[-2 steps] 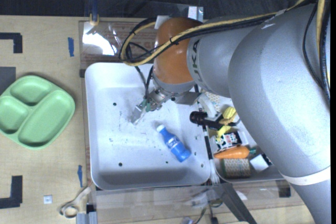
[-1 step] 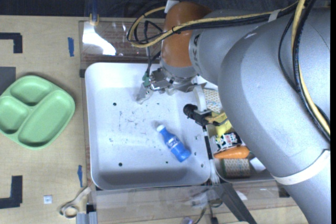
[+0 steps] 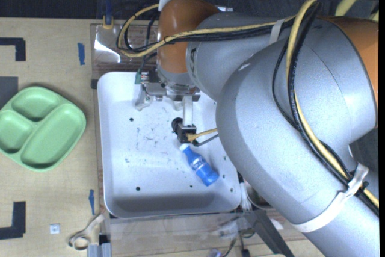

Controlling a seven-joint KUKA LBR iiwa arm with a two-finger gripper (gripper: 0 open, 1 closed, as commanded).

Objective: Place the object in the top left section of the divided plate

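On the table [image 3: 48, 51] at the left lies the green plate [image 3: 53, 136], its top left section bare. We judge the pickup not yet made: the gripper [image 3: 163, 96] hangs over the white bin [image 3: 120, 183], and we cannot tell whether it is open or closed. It must next reach the blue bottle [image 3: 200, 167], which lies near the bin's right wall.

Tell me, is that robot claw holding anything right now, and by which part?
Nothing, as far as the view shows: the blue bottle lies loose in the white bin, close beside the gripper.
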